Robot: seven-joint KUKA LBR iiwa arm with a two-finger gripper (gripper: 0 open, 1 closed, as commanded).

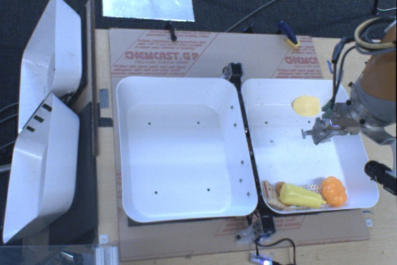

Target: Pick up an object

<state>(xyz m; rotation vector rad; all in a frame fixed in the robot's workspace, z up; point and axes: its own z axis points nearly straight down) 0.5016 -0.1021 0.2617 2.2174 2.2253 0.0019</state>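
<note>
At the far left of the frame we see two spare white tubs (43, 127) leaning off the tabletop (205, 46), out of the working area. Next comes the left bin (130, 152), and beside it the right bin (353, 152), where the candidates for picking lie. Along its lower edge, bunched against the wall, sit a yellow pepper-like piece (300, 195) and an orange fruit (334, 191), touching; we judge that crowding awkward for a grasp. Near the upper middle lies a pale yellow disc (306, 105), apart from the rest. The tool (322, 131) hangs just below the disc; whether it is released or clenched we cannot tell.
</note>
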